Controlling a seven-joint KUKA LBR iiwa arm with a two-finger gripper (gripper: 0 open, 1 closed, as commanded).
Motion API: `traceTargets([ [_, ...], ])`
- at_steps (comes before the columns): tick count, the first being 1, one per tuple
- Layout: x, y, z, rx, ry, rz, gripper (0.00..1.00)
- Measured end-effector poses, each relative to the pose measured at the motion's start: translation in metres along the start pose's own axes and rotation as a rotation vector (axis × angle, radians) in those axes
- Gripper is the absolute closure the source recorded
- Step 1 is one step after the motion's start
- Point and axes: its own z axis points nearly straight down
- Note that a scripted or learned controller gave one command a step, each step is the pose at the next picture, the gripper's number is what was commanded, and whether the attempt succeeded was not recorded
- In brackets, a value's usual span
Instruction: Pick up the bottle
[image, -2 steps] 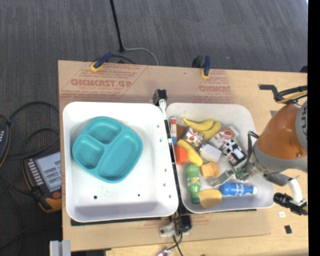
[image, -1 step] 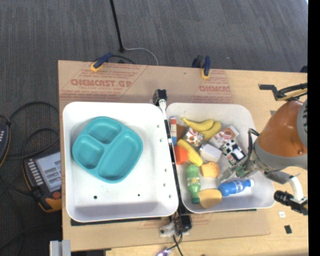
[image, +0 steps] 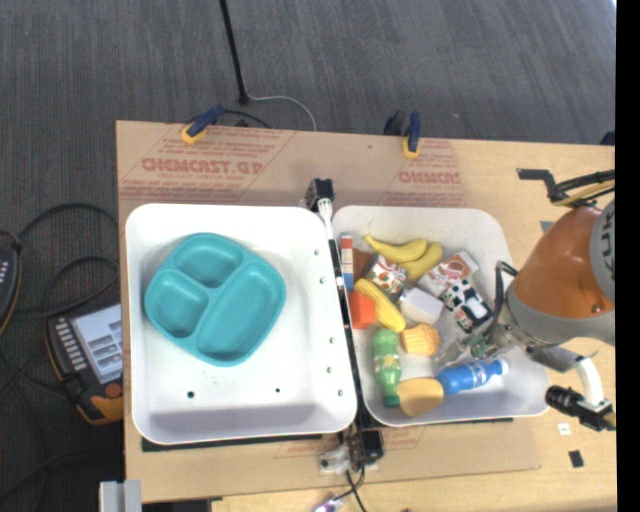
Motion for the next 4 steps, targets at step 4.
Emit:
traceTargets([
  [4, 0.054, 0.02, 0.001, -0.001, -0.005, -0.332, 0.0],
])
